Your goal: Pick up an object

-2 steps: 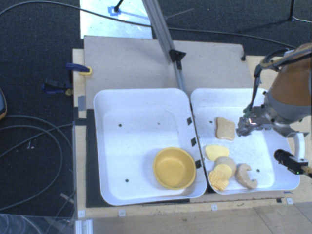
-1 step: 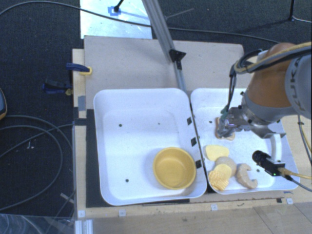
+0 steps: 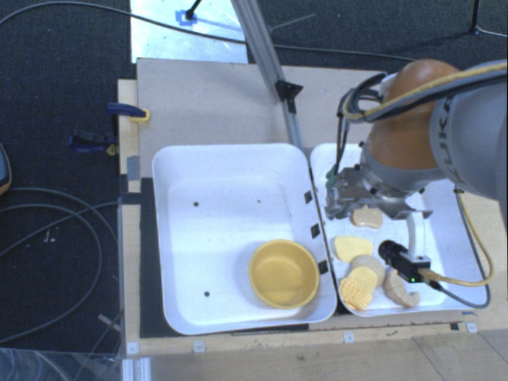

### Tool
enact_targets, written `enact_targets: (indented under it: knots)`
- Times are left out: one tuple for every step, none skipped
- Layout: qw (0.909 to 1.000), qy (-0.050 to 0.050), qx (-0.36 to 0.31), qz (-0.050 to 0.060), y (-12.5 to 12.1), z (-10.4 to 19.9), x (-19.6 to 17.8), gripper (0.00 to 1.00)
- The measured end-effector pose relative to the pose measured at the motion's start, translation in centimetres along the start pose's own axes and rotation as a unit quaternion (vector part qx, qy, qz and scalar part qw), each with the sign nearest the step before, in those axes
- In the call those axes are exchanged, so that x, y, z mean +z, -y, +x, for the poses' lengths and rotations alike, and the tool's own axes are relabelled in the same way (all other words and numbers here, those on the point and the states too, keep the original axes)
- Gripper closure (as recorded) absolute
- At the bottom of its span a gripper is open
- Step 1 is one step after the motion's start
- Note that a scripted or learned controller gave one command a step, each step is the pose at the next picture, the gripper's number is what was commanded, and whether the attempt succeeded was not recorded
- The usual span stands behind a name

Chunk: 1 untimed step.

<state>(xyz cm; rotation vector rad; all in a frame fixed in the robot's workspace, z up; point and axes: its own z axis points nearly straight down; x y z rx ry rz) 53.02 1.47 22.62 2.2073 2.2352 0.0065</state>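
Near edge of right bin (image 3: 451,304): ridged yellow piece (image 3: 359,290), tan lumps. Farther back, gripper (image 3: 343,202) sits low beside a pale biscuit (image 3: 367,217); its opening cannot be told. Risk: closing alongside the biscuit, grasping nothing.

Even, diffuse overhead light, fairly bright. The two shallow white plastic bins (image 3: 230,213) run near blown-out, with surface detail mostly lost. Soft shadow falls under the grey arm with its orange band (image 3: 413,121), spilling just below the gripper (image 3: 343,203) onto the pale food pieces. A glare patch sits on the shiny floor panel (image 3: 163,14) at the top. Overall soft focus (low resolution, slight noise in the dark carpet (image 3: 55,78)).
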Motion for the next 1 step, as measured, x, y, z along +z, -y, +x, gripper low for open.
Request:
enact_targets:
  knots:
    - [1.0000,0.000,0.001,0.000,-1.12,5.42,-1.07,1.00]
